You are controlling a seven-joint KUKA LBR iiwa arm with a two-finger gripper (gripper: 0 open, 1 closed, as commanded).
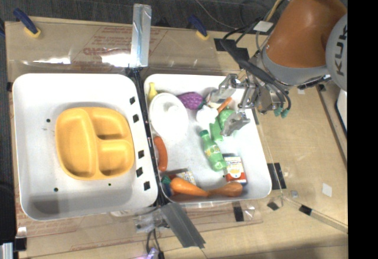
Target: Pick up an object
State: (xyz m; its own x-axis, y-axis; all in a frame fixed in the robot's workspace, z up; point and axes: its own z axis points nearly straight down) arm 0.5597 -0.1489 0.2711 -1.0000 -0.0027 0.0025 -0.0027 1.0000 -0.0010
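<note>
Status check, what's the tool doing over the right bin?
Tool low over the right bin, upper right corner. Green bottle just below it, nothing seen gripped. Crowded: white bowl, purple item, carrot nearby.

A: Item, end effector [231, 105]: finger gap?
B: Unreadable; metal parts blur together over the right bin [260, 157].
A: Item, arm [307, 28]?
B: Cut off at the far right edge.
A: Orange piece [224, 104] beneath?
B: Partly hidden, kind undetermined.
</note>
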